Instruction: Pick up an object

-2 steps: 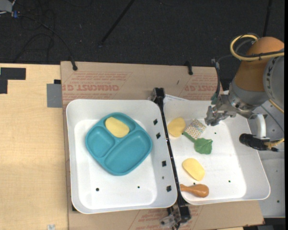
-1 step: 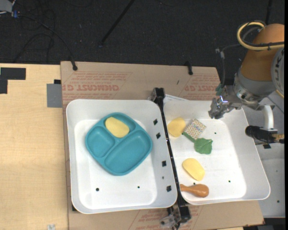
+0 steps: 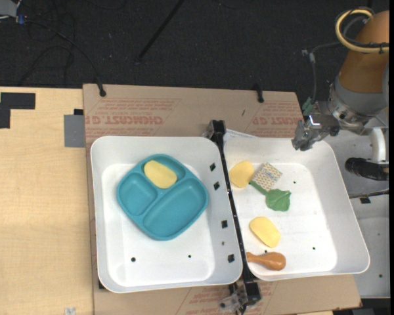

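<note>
The right bin [image 3: 328,195] holds several small items: a yellow piece [image 3: 241,173] near its left wall, a speckled beige square [image 3: 268,175], a green broccoli-like piece [image 3: 276,198], another yellow piece [image 3: 264,231] and an orange-brown drumstick shape [image 3: 268,260] at the front. My gripper [image 3: 304,138] hangs over the right bin's far right corner, apart from all of them, with nothing seen between its fingers. The left bin [image 3: 111,254] holds a teal divided plate [image 3: 163,204] with a yellow piece [image 3: 160,173] in its top compartment.
A black divider [image 3: 227,202] separates the two bins. Cardboard [image 3: 184,113] lies under and behind them. The arm's grey and orange body [image 3: 364,64] stands at the upper right, with cables nearby.
</note>
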`<state>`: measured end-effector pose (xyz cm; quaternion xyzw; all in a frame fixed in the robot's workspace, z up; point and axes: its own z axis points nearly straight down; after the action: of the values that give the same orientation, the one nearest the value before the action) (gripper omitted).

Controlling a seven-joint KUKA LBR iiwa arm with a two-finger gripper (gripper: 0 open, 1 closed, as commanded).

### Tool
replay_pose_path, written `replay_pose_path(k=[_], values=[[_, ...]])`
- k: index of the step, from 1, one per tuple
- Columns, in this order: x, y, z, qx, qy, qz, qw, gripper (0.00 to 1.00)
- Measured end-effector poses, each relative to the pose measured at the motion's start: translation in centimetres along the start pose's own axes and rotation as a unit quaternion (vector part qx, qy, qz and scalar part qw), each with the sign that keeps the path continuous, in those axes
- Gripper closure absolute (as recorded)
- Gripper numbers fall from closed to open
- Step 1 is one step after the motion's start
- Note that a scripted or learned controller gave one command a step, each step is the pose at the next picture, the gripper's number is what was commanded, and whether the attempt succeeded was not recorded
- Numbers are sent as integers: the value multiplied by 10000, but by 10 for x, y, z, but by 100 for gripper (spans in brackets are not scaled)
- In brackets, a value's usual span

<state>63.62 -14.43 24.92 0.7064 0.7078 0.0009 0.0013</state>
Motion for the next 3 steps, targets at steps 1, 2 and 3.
replay_pose_path(k=[1,2,3], values=[[54,-5,13,37,16,-13,10000,100],[104,-6,5,29,12,-15,10000,100],[153,-10,0,34,14,-16,10000,100]])
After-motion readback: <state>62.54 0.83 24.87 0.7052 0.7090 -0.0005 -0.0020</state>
